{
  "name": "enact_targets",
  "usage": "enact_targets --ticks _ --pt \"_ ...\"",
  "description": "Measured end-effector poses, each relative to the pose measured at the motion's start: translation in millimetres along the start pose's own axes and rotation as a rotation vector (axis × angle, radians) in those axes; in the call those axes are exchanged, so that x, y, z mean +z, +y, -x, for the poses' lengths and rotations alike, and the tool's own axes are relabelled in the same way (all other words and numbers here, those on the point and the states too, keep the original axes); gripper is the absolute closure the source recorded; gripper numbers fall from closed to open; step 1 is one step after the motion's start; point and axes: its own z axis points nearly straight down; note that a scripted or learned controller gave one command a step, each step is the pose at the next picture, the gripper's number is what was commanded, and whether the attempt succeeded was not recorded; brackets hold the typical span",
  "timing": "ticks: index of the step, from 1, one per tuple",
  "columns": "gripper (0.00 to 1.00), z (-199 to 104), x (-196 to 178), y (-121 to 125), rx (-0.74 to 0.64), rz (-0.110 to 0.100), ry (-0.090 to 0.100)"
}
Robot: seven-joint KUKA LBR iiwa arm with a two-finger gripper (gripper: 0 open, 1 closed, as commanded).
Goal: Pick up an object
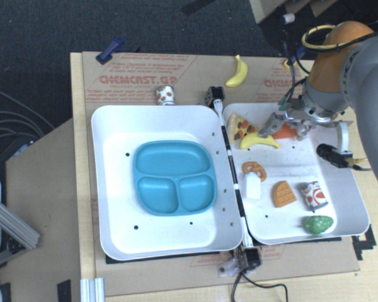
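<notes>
My gripper (288,123) hangs low in the upper part of the right bin (349,187), in the upper right of the frame, and I cannot tell from this angle whether it is released or clenched. Directly beneath it lies an orange-red piece (282,131), partly covered by my wrist; whether I am touching it I cannot say, and nothing is plainly in my grasp.

Just left of that piece, a yellow banana (259,142) lies across the bin floor, and a pizza slice (242,127) sits above it, close to the bin's left wall. Lower down along that wall are a pretzel (253,168) and, just below it, a small white block (252,187). To their right lies a tan cracker (283,194), then a red-and-white can (314,195) on its side, and a green lump (318,224) near the bin's lower right corner.

The left bin (113,137) holds a blue divided plate (174,176) at its middle.

Outside the bins, on the brown board (138,74) toward the top of the frame, a second banana (237,73) lies above the right bin, and a small patterned cup (166,94) stands just above the left bin's rim. A blue object (109,51) rests at the board's upper left corner
</notes>
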Motion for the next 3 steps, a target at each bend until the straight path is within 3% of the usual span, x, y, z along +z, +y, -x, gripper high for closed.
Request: enact_targets --ticks 1,2,3 --pt "1.0 0.8 -5.7 -3.3 -0.003 -0.012 -0.003" --pt "1.0 -44.0 -100.0 -58.9 -0.012 0.026 -0.004" --pt "0.0 -43.8 -99.3 -59.4 -0.011 0.025 -0.003"
